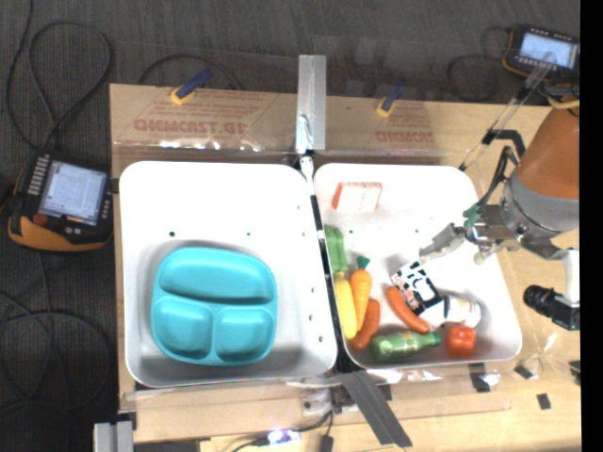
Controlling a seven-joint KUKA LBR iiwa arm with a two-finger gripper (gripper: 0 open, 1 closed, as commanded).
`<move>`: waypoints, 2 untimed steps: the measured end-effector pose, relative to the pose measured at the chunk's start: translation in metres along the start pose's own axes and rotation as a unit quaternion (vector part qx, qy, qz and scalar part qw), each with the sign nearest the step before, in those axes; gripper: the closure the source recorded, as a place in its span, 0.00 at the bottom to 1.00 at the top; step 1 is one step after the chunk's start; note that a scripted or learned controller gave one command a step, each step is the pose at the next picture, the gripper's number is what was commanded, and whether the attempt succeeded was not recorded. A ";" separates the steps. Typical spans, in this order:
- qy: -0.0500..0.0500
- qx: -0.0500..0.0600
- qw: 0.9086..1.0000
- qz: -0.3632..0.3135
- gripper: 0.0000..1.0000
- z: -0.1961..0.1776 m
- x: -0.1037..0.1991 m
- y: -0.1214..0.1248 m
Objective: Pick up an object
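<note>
The hand (450, 242) hung over the right white plastic bin (490, 205), above and just right of the toy heap; whether it was open or closed could not be told. Nothing was seen in it. Candidate objects, including an orange toy carrot (360, 281) and a black-and-white patterned block (415, 283), lay crowded against the bin's near wall, while a turquoise divided plate (215, 301) sat in the left bin (151, 196).
</note>
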State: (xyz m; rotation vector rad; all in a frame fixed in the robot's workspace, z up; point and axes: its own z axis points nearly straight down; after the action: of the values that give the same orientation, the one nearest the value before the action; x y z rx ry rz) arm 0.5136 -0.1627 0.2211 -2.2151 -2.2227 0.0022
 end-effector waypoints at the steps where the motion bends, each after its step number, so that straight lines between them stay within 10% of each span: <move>1: 0.001 0.001 1.000 -0.001 1.00 -0.008 0.001 0.000; 2: 0.001 0.001 1.000 -0.001 0.00 -0.008 0.001 0.000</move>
State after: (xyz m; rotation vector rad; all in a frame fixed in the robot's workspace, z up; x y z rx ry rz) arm 0.5139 -0.1615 0.2293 -2.2115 -2.2232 0.0031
